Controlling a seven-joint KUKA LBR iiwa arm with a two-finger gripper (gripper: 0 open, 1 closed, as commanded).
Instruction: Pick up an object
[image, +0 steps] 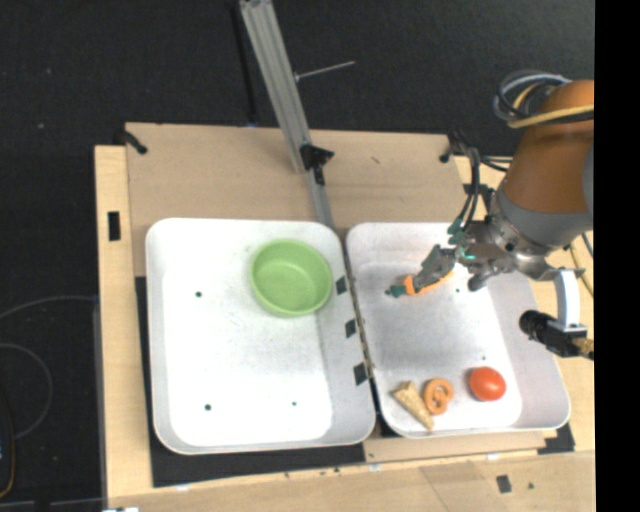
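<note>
Hovering over right bin (520, 300) near its far edge: pincer (440, 272), finger state cannot be told. Carrot (418, 287) beside it: light, stiff, slippery; grip across mid-body.

Robotics lab test bench: a bare plywood board (250, 170) carrying two white bins (170, 330) side by side, a metal mast (285, 85) at its far edge, surrounded by black flooring.
</note>
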